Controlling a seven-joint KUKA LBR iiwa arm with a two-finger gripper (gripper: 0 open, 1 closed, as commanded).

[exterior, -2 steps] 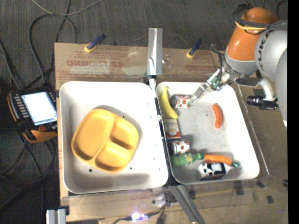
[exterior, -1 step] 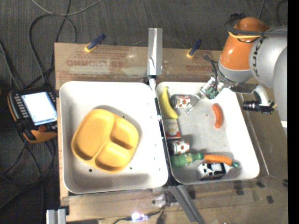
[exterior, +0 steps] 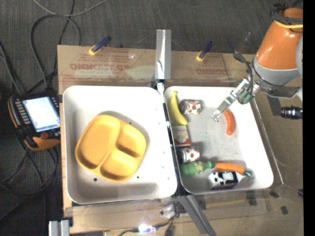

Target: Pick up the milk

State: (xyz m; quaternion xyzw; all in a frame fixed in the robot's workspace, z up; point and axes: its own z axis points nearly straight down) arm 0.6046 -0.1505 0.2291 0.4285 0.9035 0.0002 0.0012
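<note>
In the camera view the pincer (exterior: 217, 115) hung over the upper middle of the right bin (exterior: 263, 146), reaching in from the arm's side; whether it was apart or together I could not tell, and nothing showed in its grip. Just beside its tip, toward the arm, lay a sausage (exterior: 229, 122). On its far side sat a small can (exterior: 191, 107), with a banana (exterior: 176, 108) past that along the divider.

The milk (exterior: 223, 179) — a black-and-white carton — lay well below the pincer, near the bin's front wall. A carrot (exterior: 230, 167) touched its upper edge and a green bottle (exterior: 196, 168) lay just beside it, away from the arm. Another can (exterior: 189, 155) stood above the bottle. Far across, in the left bin (exterior: 70, 132), rested a yellow tray (exterior: 111, 147).

To do the step well, the pincer likely needed to travel down the bin, clear of the sausage, centre over the carton, and close across its narrow sides — away from the carrot, lest both get pinched together.
</note>
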